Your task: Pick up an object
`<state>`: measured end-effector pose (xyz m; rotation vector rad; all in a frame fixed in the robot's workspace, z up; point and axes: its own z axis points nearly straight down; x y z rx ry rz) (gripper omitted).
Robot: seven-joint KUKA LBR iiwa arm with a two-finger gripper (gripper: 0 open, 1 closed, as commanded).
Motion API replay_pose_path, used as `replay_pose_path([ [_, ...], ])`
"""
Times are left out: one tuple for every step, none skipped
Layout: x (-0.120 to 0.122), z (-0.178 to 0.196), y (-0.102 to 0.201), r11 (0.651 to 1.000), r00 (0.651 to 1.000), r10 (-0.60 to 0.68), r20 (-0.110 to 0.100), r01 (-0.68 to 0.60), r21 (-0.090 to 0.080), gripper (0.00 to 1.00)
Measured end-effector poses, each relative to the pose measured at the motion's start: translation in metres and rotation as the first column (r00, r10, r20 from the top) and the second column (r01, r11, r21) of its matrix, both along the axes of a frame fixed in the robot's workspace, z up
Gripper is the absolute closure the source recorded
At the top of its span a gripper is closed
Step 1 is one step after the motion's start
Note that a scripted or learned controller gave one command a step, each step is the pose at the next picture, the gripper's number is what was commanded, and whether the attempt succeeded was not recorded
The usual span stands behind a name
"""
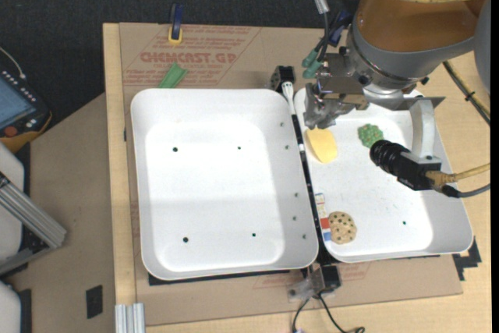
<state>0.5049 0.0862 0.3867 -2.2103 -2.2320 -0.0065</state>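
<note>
My gripper [319, 119] hangs low over the right bin [405, 238], near its far left corner. Right below its tips lies a pale yellow, rounded piece [322, 145], touching or nearly touching them. I cannot tell whether that piece is between the tips. A small green leafy object [369, 135] lies to the right of the yellow one. A round cookie with dark chips [341, 227] sits near the bin's front left, with a small red and blue item [324, 223] beside it. A black cylinder on the arm [394, 161] juts out over the bin's middle.
The left bin [156, 168] stands beside the right one, their rims meeting in a ridge [304, 168]. Both rest on a cardboard sheet [195, 51] that bears a green scrap [171, 76] and a blue and yellow clip [177, 26]. Cables run off to the right.
</note>
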Motion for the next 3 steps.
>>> replay_pose_path([
  [-0.028, -0.036, -0.146, 1.000, 1.000, -0.027, -0.008, 0.027, -0.007, 1.00],
  [-0.026, -0.054, -0.066, 1.000, 1.000, -0.002, -0.007, 0.002, -0.001, 1.00],
  [0.022, -0.075, -0.010, 1.000, 1.000, -0.004, 0.000, 0.004, -0.003, 1.00],
])
